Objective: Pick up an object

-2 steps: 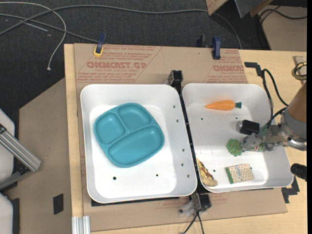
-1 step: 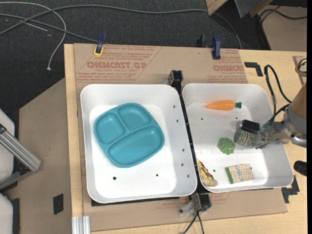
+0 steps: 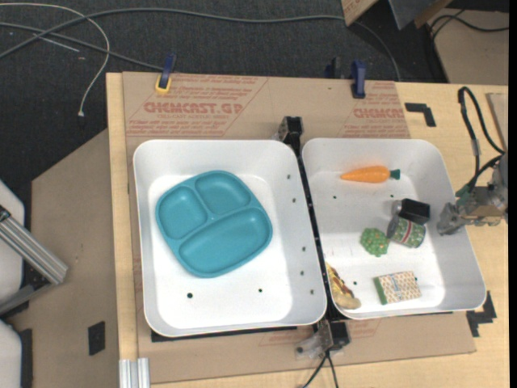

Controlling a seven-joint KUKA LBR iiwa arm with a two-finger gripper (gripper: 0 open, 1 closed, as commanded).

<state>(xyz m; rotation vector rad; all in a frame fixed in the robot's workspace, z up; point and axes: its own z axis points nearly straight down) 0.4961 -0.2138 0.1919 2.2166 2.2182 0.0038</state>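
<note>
At frame right, the metal two-finger gripper (image 3: 454, 217) hovers over the right white bin's (image 3: 436, 162) rim; its state cannot be told.

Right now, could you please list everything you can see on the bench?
bins: 2, white, side by side on the bench
tray: 1, blue, three compartments, left bin
carrot: 1, orange, right bin, far side
can: 1, green with black top, right bin, middle
green lump: 1, beside the can
box: 1, patterned, right bin, near side
peel: 1, yellow-brown, right bin, near-left corner
clamps: 2, blue, far board edge
gripper: 1, grey, at right bin's right rim
</note>
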